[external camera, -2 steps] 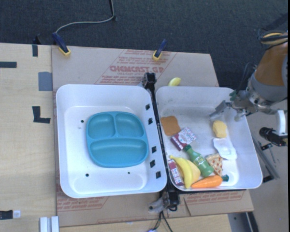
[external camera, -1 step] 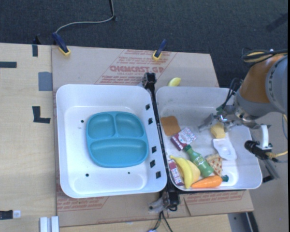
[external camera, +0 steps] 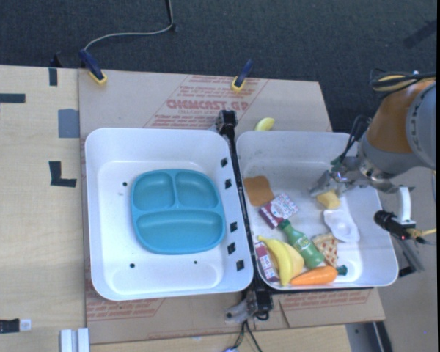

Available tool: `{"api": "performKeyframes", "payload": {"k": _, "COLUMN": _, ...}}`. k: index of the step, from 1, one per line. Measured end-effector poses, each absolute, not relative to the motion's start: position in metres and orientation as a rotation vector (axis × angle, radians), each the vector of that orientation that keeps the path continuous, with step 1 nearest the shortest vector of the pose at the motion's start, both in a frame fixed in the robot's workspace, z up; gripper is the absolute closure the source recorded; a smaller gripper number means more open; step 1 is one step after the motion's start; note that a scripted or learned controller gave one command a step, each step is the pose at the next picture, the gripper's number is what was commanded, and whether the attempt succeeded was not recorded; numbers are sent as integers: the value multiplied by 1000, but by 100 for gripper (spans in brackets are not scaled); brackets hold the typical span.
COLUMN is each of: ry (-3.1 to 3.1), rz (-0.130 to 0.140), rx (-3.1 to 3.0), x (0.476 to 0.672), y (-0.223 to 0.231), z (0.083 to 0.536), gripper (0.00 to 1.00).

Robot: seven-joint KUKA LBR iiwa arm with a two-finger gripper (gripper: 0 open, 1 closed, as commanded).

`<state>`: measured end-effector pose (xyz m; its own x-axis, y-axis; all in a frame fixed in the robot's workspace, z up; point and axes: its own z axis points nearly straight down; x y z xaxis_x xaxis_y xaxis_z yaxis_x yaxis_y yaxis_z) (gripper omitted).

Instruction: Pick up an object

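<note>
The right bin (external camera: 293, 147) holds several items: a brown square slice (external camera: 259, 190), a red and white packet (external camera: 279, 207), a green bottle (external camera: 302, 243), a banana (external camera: 277, 257), a carrot (external camera: 314, 276), a speckled wedge (external camera: 325, 246), a white piece (external camera: 342, 224) and a small yellow chunk (external camera: 328, 199). My gripper (external camera: 331, 184) is low in the right part of this bin, directly above and touching or nearly touching the yellow chunk. The grey arm with its orange band (external camera: 396, 127) comes in from the right.
The left bin (external camera: 103, 196) holds a blue divided plate (external camera: 179, 210). A yellow item (external camera: 264, 124) lies on the cardboard just behind the right bin. Black clips (external camera: 226, 120) join the two bins along the middle wall.
</note>
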<state>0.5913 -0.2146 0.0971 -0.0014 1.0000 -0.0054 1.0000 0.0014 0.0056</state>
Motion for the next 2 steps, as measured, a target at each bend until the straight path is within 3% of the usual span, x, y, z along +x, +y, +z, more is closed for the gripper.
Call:
{"api": "performKeyframes", "payload": {"k": 1, "ry": 2222, "rz": 5, "rx": 2216, "x": 635, "y": -159, "z": 87, "gripper": 100}}
{"api": "performKeyframes", "payload": {"k": 2, "ry": 2224, "rz": 2, "rx": 2218, "x": 669, "y": -96, "z": 159, "gripper": 100}}
